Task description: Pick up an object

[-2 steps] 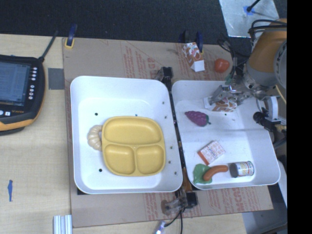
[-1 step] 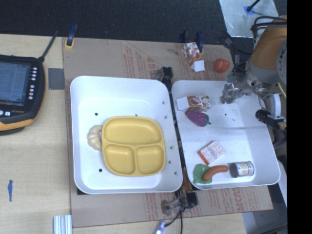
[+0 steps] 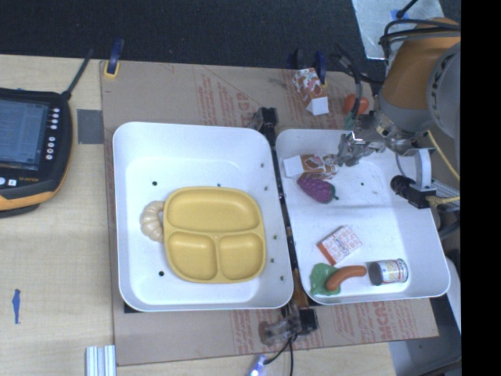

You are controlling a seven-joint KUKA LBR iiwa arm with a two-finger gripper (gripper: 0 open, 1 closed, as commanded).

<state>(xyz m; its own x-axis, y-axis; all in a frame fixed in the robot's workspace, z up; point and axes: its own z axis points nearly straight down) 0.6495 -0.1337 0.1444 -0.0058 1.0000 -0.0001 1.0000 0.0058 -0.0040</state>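
Arm [image 3: 415, 69] reaching in, jaws [image 3: 342, 157] low over right bin [image 3: 423, 233] far end.

Light wood bench [image 3: 55, 265] carries a brown cardboard sheet [image 3: 196, 92], and on that sheet two shallow white bins sit side by side, left bin [image 3: 133, 210] and right bin [image 3: 423, 272], rims nearly touching. At the bench's left edge lies an orange-rimmed control pendant [image 3: 31, 151]. A small printed carton [image 3: 310, 88] rests on the cardboard above the right bin.
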